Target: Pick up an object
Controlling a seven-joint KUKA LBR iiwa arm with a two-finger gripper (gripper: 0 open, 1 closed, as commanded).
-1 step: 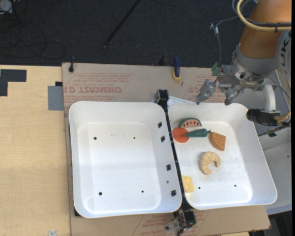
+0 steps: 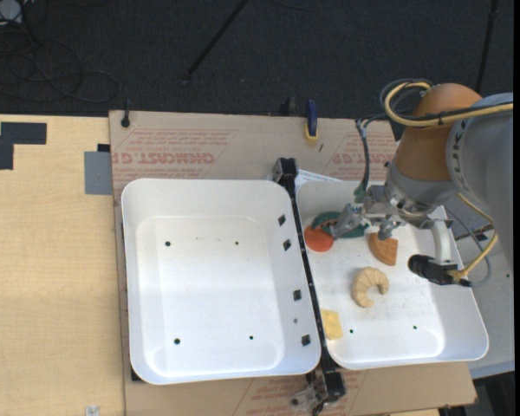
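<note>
My gripper (image 2: pixel 373 222) hangs low over the back of the right bin (image 2: pixel 455 341), reaching in from the right. Just left of it lies a green object (image 2: pixel 332 223), with a red-orange round piece (image 2: pixel 319 241) touching the green one's near side by the divider. An orange wedge (image 2: pixel 384 250) sits directly below the gripper's right side. A tan croissant-shaped piece (image 2: pixel 370 285) lies nearer the middle of the bin. A small yellow block (image 2: pixel 331 324) rests at the bin's front left wall. Nothing is visibly held.
The left bin (image 2: pixel 143 232) stands alongside, split from the right one by a black-clipped divider (image 2: pixel 295 250). Both rest on a cardboard sheet (image 2: pixel 208 146) over a wooden bench. A blue clamp (image 2: pixel 311 120) stands at the cardboard's back edge.
</note>
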